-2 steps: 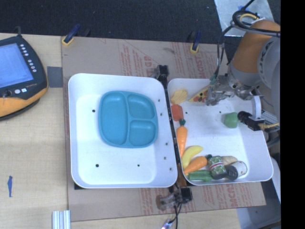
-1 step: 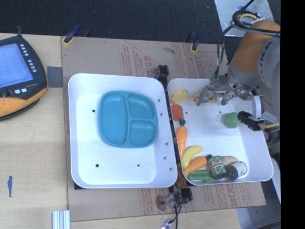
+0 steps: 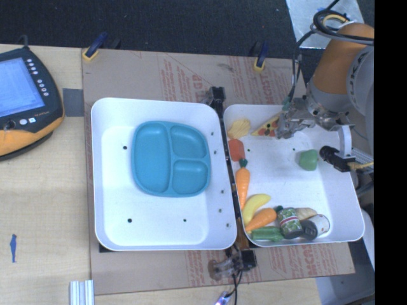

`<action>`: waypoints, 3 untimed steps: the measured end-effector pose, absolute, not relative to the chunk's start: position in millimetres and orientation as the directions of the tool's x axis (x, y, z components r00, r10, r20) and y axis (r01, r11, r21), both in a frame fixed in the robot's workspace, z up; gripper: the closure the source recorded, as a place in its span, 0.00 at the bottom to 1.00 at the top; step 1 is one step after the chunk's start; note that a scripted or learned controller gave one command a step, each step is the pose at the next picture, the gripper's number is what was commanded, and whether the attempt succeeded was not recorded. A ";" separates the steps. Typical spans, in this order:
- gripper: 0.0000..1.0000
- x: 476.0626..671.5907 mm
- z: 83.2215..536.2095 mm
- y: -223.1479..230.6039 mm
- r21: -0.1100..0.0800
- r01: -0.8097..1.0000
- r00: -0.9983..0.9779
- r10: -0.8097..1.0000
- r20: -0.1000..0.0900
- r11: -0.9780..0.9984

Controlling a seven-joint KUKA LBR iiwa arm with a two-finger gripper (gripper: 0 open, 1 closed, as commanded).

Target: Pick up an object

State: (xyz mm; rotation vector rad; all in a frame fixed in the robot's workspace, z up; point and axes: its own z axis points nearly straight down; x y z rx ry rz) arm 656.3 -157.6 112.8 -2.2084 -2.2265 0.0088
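Grey arm with the orange band (image 3: 340, 53) reaches in from the right of the camera view, and its two-finger gripper (image 3: 287, 127) sits low over the far part of the right white bin (image 3: 340, 224). Tip detail is too small and dark; cannot tell how the gripper is set, and nothing reads as clearly held. Just at the tip, touching or nearly so, lies the flat yellow-orange pizza-slice toy with dark dots (image 3: 266, 129), on the gripper's left side in the view. A pale yellow ridged chip-like piece (image 3: 239, 128) is just left of that, by the bin's far-left corner. Small green rounded block (image 3: 308, 159) lies alone on the bin floor, nearer the camera than the gripper and apart from it. Along the left wall: a red-orange cylinder piece (image 3: 236, 149), then a long orange carrot toy (image 3: 242, 186) with green top. Near corner holds a pile, well apart from the gripper: yellow banana toy (image 3: 255, 204), a second smaller orange carrot (image 3: 261, 219), a dark green cucumber-like piece (image 3: 266, 234), a small bottle with a red-green label and dark cap (image 3: 295, 223), a clear ring-shaped item (image 3: 321, 223). Left white bin (image 3: 111, 227) carries a teal three-compartment plastic plate (image 3: 170, 159), roughly centred. Both bins rest on a brown cardboard sheet (image 3: 184, 75) on the wooden bench (image 3: 38, 234). An orange-and-black teach pendant with a lit screen (image 3: 25, 103) lies at the far left.
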 end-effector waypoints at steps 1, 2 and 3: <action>0.00 656.2 112.7 -157.6 -0.008 1.000 -0.008 1.000 0.000 0.008; 0.00 655.9 91.8 -189.8 -0.004 1.000 -0.003 1.000 0.000 0.003; 1.00 656.6 102.9 -190.2 -0.002 1.000 -0.004 1.000 0.000 0.004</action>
